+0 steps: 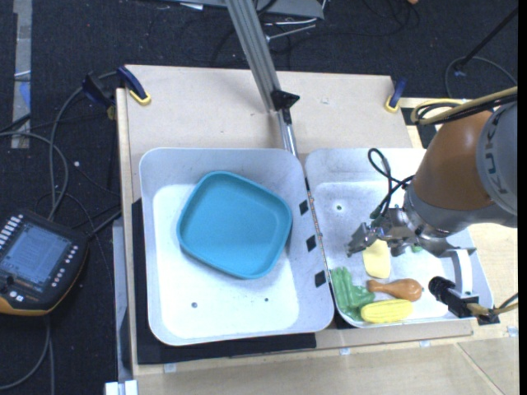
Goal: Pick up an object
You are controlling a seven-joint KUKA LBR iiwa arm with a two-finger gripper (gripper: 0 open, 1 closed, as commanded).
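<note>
Turquoise plate (pixel 235 235) — glossy (rounded square), ridged yellow corn (pixel 386 310), brown drumstick (pixel 396 287)

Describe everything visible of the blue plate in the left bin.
The blue plate is a rounded-square dish in a turquoise tone, smooth and plastic-looking, with a raised rim around a shallow flat centre. It lies right side up on the floor of the left bin, turned at a slant to the bin's walls and sitting toward the far half. Nothing rests on it and it looks intact. The gripper is apart from it, over the right bin.
</note>
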